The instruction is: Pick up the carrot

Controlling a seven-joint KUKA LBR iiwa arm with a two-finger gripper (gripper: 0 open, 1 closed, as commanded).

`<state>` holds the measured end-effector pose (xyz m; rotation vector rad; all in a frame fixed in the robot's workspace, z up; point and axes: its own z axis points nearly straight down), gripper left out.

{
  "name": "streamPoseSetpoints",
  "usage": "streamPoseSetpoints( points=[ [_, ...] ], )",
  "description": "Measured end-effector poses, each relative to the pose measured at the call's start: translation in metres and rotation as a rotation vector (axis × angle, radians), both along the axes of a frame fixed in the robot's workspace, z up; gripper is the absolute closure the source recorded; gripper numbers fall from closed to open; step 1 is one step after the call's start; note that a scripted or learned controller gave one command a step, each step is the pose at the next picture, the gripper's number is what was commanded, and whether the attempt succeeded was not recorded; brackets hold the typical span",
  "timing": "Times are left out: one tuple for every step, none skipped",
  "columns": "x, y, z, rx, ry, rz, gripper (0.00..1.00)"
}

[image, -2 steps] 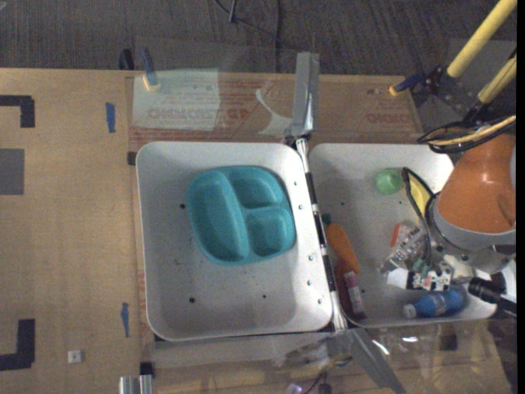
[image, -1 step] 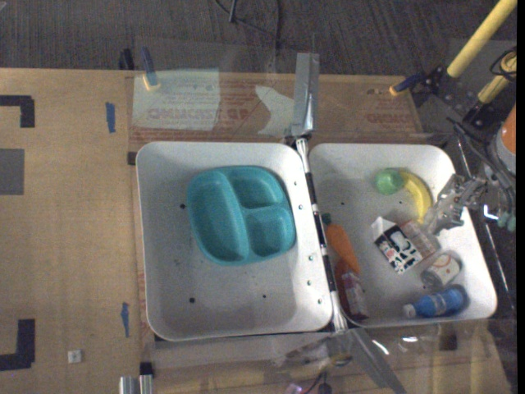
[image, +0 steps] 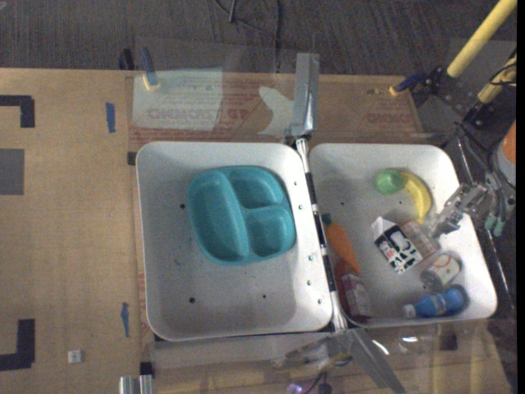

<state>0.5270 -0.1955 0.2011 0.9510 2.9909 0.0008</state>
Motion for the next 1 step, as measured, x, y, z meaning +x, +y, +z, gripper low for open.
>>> streamPoseSetpoints(
  points=[
    [-0.0471,0.0304,-0.0056,0.0,0.0,0.115,1.0]
  ],
)
